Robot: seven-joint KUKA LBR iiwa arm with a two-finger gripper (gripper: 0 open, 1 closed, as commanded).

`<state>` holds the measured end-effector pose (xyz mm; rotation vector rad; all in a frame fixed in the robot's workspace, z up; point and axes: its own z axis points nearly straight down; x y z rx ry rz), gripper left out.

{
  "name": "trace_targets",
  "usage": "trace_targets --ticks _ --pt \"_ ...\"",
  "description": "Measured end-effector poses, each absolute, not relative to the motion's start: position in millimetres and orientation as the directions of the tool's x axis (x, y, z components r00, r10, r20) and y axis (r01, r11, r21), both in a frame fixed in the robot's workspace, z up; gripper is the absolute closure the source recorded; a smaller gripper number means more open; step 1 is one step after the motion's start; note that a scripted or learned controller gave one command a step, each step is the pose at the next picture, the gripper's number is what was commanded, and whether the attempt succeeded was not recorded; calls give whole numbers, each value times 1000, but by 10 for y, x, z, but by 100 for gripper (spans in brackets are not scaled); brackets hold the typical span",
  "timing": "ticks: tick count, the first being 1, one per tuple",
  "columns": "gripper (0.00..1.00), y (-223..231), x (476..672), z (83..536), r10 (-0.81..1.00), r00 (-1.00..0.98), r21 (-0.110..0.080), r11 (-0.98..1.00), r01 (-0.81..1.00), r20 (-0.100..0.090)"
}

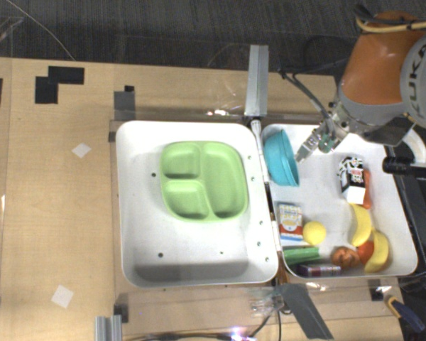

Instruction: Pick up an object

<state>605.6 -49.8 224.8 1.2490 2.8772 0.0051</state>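
Low in the right bin (405,212) lay a marker (316,268), well below the gripper (307,150), which hung with fingers slightly apart just right of the tilted blue bowl (279,158), holding nothing.

Right bin (405,222): bare floor mid-left; blue bowl (279,158) blocks left wall, bananas (368,236) and carton (290,217) crowd front.

The grey arm (387,62) reaches in from the right, wrist angled downward.
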Motion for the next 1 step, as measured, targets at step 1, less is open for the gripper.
trace_targets --ticks 1 --pt "100 198 6120 1936 811 -585 4 585 811 -1"
